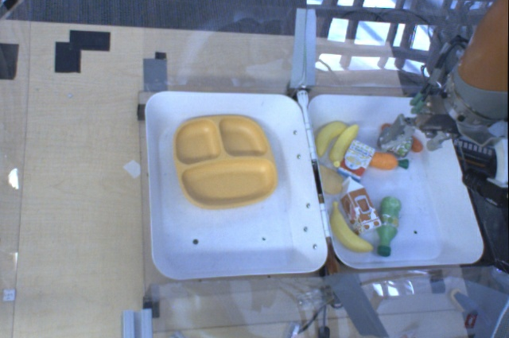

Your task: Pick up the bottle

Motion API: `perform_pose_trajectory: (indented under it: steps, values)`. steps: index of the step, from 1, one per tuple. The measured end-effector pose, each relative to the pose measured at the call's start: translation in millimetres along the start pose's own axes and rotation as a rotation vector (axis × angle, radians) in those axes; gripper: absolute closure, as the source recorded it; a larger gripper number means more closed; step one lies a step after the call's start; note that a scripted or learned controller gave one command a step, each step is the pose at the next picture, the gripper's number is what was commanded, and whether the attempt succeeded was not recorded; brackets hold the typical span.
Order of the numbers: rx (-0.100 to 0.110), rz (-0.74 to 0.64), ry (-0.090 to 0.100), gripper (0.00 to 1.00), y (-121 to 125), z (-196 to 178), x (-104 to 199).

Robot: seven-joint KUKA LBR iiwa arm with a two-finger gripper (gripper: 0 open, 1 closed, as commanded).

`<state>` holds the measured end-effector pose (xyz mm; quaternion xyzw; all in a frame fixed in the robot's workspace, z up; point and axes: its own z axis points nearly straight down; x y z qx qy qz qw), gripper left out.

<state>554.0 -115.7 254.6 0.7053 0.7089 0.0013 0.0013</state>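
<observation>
Camera view, slanted, over two white bins. Left bin (167,249): carries a yellow tray (225,160) with three compartments, set toward the far edge. Right bin (445,245): carries the clutter. Bottle (387,225), green, lying flat near the front edge, right of a small carton (359,211) and a banana (348,231); touching the carton or merely beside it, not discernible. Long axis running roughly far-to-near, tilted slightly; dark cap toward the front edge, fat body toward the bin's middle. Two more bananas (337,139) at the far left corner, a snack pack (358,157) and a carrot (385,161) near the middle.

Gripper (404,134) above the far right part of the right bin, beside the carrot, well apart from the bottle. Jaw state: cannot tell; metal parts blur into the clutter beneath.

Step in hand, as judged: approach, no grasp on the bottle yet. Next move calls for travel toward the front edge, wrist turned so the fingers close across the short axis of the body, clear of carton and banana. Risk: round body rolling away under contact.
</observation>
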Motion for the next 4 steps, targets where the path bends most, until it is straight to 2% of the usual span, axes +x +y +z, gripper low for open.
perform_pose_trajectory:
  steps: [1,2,3,4]
  values:
    - [-0.005,0.064,-0.001,0.0,-35,142,-11]
    - [-0.008,0.003,-0.004,0.0,-65,165,-78]
    - [-0.016,-0.001,-0.003,1.0,-61,154,-76]
    - [-0.003,0.043,-0.001,1.0,-65,31,-21]
